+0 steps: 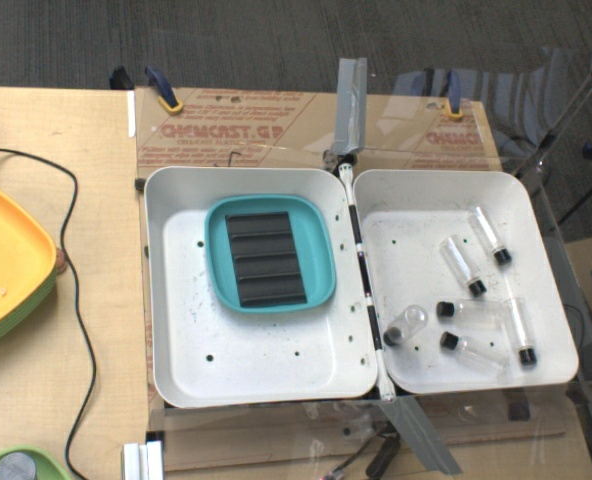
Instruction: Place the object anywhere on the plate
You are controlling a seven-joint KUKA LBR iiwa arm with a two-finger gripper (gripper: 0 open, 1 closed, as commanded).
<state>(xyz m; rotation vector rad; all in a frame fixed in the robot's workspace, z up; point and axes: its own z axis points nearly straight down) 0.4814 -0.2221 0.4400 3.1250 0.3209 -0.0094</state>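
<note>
A teal square plate [219, 260] lies in the left white bin [176, 308], toward its back. A dark ribbed block [265, 258] rests across the plate's middle. The right white bin [416, 218] holds several clear vials with black caps: one near the back right [488, 234], one beside it [463, 266], one along the right wall [519, 328] and one at the front [471, 351]. A short clear vial [408, 324] lies near the divider, and a vial whose black cap [443, 309] shows lies at the bin's centre.
Stacked yellow dishes [6, 268] sit on the wooden table at the far left, with a black cable [76, 268] running past them. A grey upright post [351, 108] stands behind the bins' joint. Clamps [163, 90] hold a brown sheet at the back.
</note>
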